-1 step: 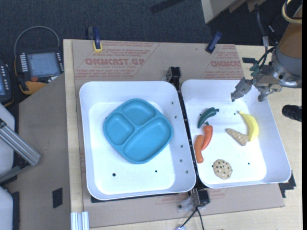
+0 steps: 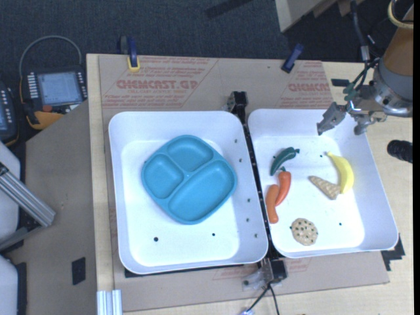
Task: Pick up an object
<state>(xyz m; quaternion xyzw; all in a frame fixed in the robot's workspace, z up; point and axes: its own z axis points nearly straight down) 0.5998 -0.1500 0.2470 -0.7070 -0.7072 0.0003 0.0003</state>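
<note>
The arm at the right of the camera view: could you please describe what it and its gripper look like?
The arm is grey, with an orange band above the wrist and dark cables running beside it. It ends in a metallic grey gripper with two short, splayed fingers.

Red "CHEMCAST GP" print on the brown board (image 2: 197, 77)

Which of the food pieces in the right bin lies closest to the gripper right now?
The yellow banana: it lies just below the gripper, nearer than the cone wedge, peppers or cookie.
</note>
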